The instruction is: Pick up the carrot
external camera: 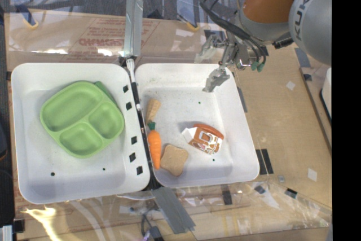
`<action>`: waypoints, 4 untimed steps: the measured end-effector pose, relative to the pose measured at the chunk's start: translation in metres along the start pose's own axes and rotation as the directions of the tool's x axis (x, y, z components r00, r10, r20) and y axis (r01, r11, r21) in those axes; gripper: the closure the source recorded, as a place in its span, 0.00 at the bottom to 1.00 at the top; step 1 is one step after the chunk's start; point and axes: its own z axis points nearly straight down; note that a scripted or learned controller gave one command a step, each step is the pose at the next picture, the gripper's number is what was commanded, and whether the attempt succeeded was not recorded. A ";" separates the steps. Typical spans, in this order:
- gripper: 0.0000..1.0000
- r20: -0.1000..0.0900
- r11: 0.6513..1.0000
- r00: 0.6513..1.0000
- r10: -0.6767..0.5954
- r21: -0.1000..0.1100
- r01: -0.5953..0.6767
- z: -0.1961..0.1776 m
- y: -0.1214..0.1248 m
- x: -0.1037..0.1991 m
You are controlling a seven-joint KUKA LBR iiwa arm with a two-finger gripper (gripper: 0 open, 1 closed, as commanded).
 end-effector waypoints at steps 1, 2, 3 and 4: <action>0.00 -0.007 0.999 0.999 -0.053 -0.005 0.053 0.153 0.068 0.009; 0.00 0.002 0.774 0.774 0.634 -0.002 -0.634 0.166 0.031 0.007; 0.00 -0.003 0.704 0.704 0.710 0.000 -0.710 0.167 0.056 0.083; 0.00 0.035 0.658 0.658 0.753 -0.020 -0.752 0.157 0.050 0.160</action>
